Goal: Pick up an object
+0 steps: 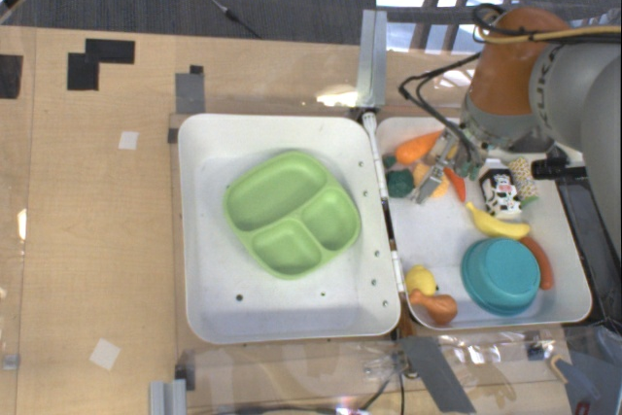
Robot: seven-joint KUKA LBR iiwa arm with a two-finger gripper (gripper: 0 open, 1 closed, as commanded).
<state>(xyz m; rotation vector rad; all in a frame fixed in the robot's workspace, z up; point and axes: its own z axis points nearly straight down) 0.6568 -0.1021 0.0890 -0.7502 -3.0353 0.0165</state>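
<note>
My gripper is low in the far left part of the right bin, amid a cluster of small toys. An orange carrot lies just behind it. A dark green piece sits on its left and a red chili on its right. A small yellow-orange piece touches the gripper's side. Nothing is visibly held.
Also in the right bin are a black-and-white cow toy, a banana, a teal bowl, a red sausage, and a yellow piece beside a brown one. In the left bin lies a green divided plate.
</note>
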